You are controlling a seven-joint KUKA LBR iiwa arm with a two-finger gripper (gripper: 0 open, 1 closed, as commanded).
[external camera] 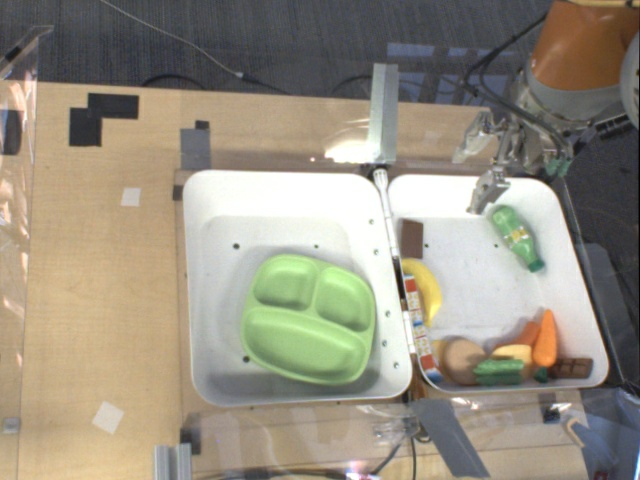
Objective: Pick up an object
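Observation:
My gripper (515, 178) hangs open over the far edge of the right bin (470, 268), with nothing between its fingers. Just below it a green bottle (517, 236) lies in the bin's far right part. Also in that bin are a yellow banana (426, 288) and a small brown block (411, 236) by the left wall. At the near end sit an orange carrot (544, 338), a round brown piece (459, 357), a green piece (498, 370) and a yellow piece (512, 352).
The left bin (215, 268) holds a green divided plate (310, 318). A metal post (384, 113) stands behind the wall where the two bins meet. Cables run behind the bench near the arm.

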